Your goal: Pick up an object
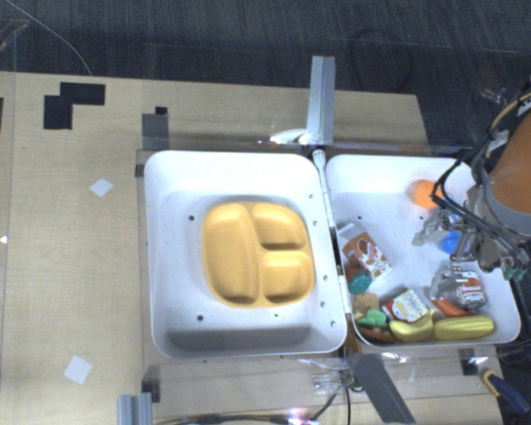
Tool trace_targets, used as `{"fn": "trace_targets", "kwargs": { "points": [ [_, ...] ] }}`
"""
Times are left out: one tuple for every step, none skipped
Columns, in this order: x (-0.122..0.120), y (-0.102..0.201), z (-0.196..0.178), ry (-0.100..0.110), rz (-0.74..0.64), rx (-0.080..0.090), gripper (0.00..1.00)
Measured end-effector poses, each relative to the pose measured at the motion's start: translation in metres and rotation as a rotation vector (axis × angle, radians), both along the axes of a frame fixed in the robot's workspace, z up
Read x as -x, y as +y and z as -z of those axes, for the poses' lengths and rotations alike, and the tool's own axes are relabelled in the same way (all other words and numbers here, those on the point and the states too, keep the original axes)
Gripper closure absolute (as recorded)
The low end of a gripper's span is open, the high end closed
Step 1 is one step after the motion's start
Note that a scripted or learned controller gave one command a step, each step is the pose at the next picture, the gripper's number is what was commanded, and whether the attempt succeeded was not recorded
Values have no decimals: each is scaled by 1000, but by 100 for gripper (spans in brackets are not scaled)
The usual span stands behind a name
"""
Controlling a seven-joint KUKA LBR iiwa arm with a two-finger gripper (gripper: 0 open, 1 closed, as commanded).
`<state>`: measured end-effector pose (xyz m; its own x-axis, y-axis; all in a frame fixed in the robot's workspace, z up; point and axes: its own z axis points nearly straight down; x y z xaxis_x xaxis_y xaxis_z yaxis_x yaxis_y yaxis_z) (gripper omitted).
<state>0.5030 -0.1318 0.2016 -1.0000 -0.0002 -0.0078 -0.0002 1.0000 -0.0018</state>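
Snack pouch, label unreadable

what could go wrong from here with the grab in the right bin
1. The gripper hangs over a tight pile in the right bin: a yellow banana-like toy, a small packet and other bits touch each other, so a close may catch two things or none.
2. The pile sits against the bin's near wall, which may block a finger.
3. The orange ball could roll if nudged.
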Motion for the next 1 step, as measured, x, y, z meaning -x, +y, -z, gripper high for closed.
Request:
{"fn": "trace_targets", "kwargs": {
  "points": [
    [-7, 47, 35, 1, -307, -1, 0]
  ]
}}
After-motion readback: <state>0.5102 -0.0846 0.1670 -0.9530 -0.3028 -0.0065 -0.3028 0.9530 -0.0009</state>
